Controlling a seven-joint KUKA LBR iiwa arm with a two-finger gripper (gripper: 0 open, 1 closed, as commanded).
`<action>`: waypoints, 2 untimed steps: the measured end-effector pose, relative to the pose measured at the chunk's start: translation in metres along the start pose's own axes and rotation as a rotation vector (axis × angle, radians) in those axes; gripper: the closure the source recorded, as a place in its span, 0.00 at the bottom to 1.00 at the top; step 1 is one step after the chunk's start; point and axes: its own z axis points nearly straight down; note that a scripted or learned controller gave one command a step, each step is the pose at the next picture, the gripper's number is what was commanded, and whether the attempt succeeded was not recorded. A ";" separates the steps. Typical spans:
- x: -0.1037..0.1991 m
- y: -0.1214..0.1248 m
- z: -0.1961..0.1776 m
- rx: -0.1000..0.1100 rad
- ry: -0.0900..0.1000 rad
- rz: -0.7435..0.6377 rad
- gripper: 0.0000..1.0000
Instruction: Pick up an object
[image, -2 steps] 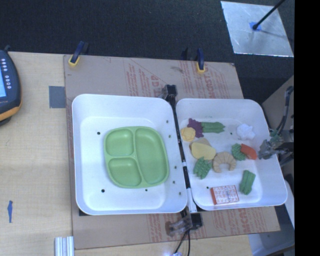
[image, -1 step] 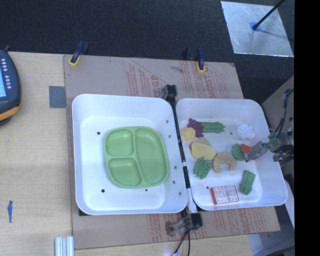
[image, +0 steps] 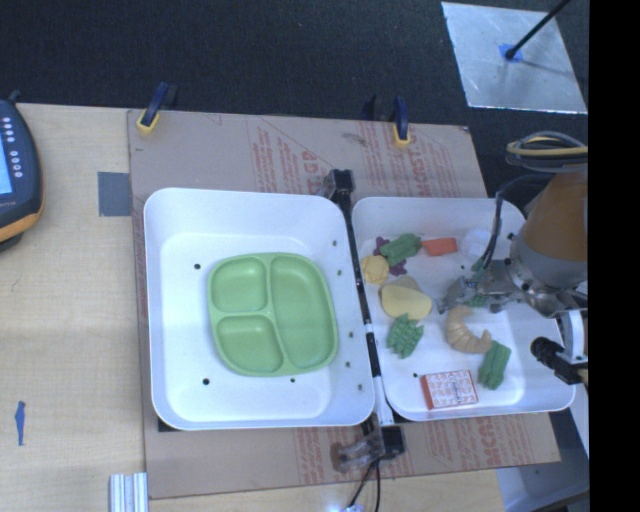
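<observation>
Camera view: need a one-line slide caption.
KUKA arm's gripper reaches into the right bin of toy food; green divided plate sits in the left bin.

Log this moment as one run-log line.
arm: over right bin | gripper: low among toys, near croissant | grasp: none seen | green tray: in left bin

Even, fairly bright overhead light washes the two shallow white plastic bins (image: 160, 300) nearly featureless, with soft glare on their rims. Shadows are faint and short. The picture is slightly soft and low in resolution; the dark floor (image: 250, 50) along the top edge stays dim.
</observation>
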 end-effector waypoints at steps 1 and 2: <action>0.033 0.050 -0.005 -0.002 0.001 0.000 0.00; 0.015 0.097 -0.003 0.019 0.004 0.006 0.00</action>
